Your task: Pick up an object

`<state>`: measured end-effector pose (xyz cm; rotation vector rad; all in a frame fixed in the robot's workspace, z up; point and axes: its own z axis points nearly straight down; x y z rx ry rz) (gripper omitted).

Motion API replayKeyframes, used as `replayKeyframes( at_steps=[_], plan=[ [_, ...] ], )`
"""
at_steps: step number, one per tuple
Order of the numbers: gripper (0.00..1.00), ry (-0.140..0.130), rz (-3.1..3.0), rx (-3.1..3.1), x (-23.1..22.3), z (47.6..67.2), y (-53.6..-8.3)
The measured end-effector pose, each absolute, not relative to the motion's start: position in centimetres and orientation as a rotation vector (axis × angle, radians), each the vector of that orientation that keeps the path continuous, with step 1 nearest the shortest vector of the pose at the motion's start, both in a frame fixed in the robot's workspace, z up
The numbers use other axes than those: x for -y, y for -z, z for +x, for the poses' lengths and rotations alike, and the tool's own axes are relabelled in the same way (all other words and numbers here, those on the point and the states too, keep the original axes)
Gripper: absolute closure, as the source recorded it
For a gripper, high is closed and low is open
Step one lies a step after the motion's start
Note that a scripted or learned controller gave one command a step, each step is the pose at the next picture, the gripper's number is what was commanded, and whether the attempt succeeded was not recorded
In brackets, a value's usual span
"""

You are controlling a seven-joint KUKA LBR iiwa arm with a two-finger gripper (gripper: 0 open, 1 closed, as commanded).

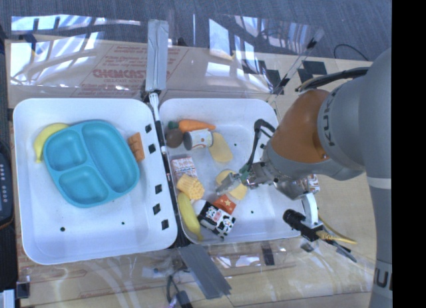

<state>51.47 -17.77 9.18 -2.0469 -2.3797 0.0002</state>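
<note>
A: The end effector (234, 181) hangs low in the right white bin (266, 110); grip state, I cannot tell.
B: At its seven o'clock lies the cow-patterned black-and-white carton (217, 219), just beside it.

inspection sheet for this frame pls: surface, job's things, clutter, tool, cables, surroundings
Surface: two white bins side by side, left bin and right bin, on a bench under clear sheeting.
Job's things: right bin holds a carrot, can, banana, waffle, cow-print carton and pale chip-like pieces.
Clutter: left bin holds a blue divided plate, a yellow banana under its edge, and an orange block.
Tool: tool low in the right bin over the yellow pieces; finger state hidden.
Cables: black cable on the bench at top right.
Surroundings: grey carpet beyond the bench.
</note>
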Motion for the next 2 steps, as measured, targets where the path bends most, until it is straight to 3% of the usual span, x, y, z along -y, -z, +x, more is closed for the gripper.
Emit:
replayKeyframes(
  at_steps=[1, 2],
  plan=[
    [1.0, -0.002, -2.042, 2.385, 17.8, 51.5, -10.2],
    [1.0, 0.007, -2.098, 2.345, 14.5, 52.3, -20.6]
  ],
)
